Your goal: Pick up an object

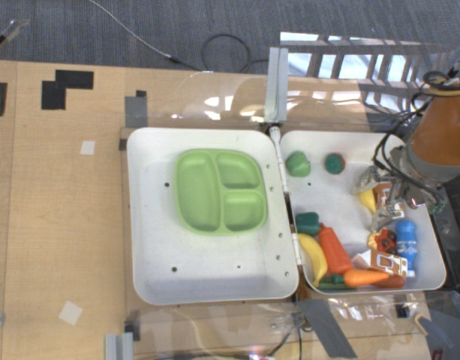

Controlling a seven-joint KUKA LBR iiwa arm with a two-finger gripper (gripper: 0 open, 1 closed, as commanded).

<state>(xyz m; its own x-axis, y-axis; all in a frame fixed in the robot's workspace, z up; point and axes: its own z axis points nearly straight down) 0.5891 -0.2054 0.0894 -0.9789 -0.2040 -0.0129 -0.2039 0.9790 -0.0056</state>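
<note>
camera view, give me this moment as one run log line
hand: low over right bin, by yellow item | grasp: cannot tell | left bin: green divided plate | bottom corner: banana, carrot, blue bottle

I find no legible text, brand, number or sign anywhere in the camera view. The blue bottle in the right bin carries a white label area, but its print is too small to read. The small orange-and-white carton beside the blue bottle shows printed patches that I cannot resolve into characters. The black rectangular marks on the bench are plain blocks without lettering. My orange band bears no readable marking.
</note>
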